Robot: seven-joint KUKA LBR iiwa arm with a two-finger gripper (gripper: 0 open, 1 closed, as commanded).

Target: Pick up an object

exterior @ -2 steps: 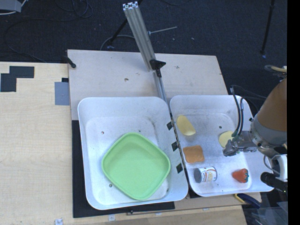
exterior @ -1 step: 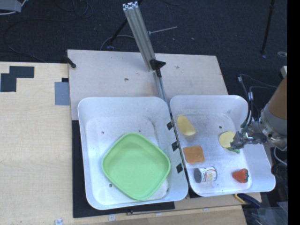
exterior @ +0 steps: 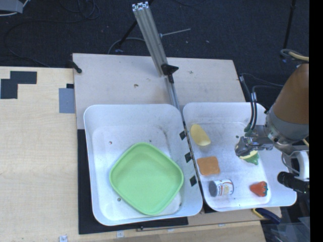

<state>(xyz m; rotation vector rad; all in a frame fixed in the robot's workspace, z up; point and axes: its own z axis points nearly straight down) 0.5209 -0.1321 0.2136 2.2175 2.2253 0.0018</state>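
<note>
- The grey arm with its orange band reached in from the right edge of the frame, and its dark two-finger gripper (exterior: 246, 147) hung low over the right-hand shallow white bin (exterior: 222, 113).
- Directly under the gripper lay a small yellow-and-green object (exterior: 251, 158), touching or nearly touching it; whether it was pinched could not be told, nor how the gripper stood.
- A pale yellow, banana-like rounded piece (exterior: 200, 135) sat in the upper left part of that bin, near the divider.
- Below it lay a flat orange square, sponge-like (exterior: 208, 165).
- A small can on its side, silver-topped with a dark label (exterior: 221, 188), rested at the bin's lower edge; its printing was too small to read.
- A red strawberry-shaped toy (exterior: 259, 188) sat to the right of the can, well apart from it.
- The left-hand white bin (exterior: 96, 135) held a light green square plastic plate (exterior: 146, 178), lying flat in its lower half.
</note>
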